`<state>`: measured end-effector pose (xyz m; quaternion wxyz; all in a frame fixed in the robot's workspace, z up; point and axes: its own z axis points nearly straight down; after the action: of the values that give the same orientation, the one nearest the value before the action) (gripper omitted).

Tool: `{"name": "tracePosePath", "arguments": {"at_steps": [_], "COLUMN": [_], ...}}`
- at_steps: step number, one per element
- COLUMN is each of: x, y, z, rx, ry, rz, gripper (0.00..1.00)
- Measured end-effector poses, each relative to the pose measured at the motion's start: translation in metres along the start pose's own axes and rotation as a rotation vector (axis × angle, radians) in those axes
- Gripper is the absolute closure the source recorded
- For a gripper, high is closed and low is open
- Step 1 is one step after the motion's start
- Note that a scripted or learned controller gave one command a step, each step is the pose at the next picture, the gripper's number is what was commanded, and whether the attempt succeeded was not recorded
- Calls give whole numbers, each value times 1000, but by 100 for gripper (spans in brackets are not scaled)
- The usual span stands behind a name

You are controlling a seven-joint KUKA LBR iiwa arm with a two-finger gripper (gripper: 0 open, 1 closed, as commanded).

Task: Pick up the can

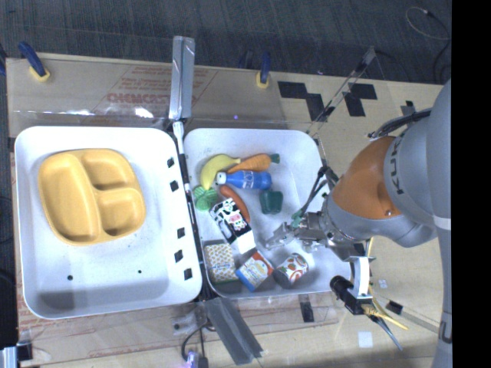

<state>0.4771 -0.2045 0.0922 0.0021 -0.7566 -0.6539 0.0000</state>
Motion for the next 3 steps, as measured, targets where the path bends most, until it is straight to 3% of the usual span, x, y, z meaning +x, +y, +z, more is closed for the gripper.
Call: {"name": "tracePosePath", "arguments": {"at_steps": [3], "x": [26], "y": [-3], "z": [1], "rx": [2], "ry": [0], "rz": [68], "gripper": [0]}}
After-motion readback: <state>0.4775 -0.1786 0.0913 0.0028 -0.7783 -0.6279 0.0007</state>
